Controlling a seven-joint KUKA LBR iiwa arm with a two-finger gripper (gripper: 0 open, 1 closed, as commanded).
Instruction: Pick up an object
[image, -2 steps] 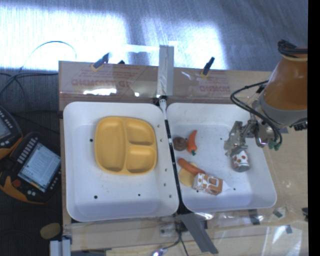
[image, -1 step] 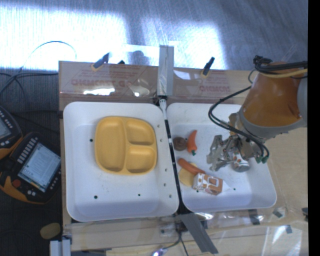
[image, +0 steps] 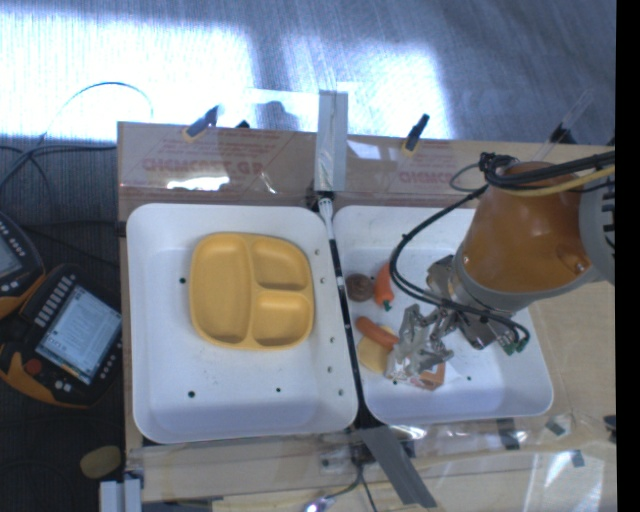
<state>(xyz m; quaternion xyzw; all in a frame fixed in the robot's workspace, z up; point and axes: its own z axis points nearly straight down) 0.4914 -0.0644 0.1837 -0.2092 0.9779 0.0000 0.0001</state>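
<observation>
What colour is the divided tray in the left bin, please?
Yellow; the divided tray shows clearly in the camera view.

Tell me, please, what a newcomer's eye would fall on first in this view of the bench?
Probably the yellow divided tray, lying alone in the middle of the left bin. Next comes the arm's orange band, looming over the right bin, with the end effector lowered among a small cluster of orange and brown items near that bin's left side.
</observation>
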